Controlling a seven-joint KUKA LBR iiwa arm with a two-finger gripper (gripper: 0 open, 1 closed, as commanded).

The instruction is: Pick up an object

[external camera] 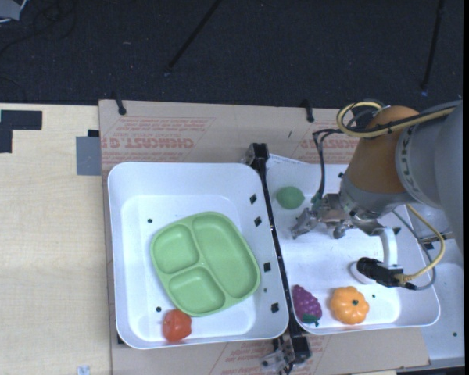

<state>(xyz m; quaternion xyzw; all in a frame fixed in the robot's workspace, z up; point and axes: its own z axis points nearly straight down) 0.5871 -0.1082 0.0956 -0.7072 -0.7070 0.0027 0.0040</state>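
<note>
camera view: sitting fixed above the desk point(47, 233), looking down at a slant
framing: taking in both bins point(133, 201), arm point(406, 162) entering from right

The arm point(422, 162) runs off the right edge of the camera view, so its base and upper links are cut away. Its wrist covers part of the right bin's point(328, 276) far wall and floor. The gripper point(303, 223) is small and blurred against the white floor, and the stand of its fingers cannot be told. The purple grape cluster point(306, 303) lies against the bin's near rim, its lower edge hard to separate from it. The printing on the cardboard sheet point(172, 135) is too faint to read fully.
</note>
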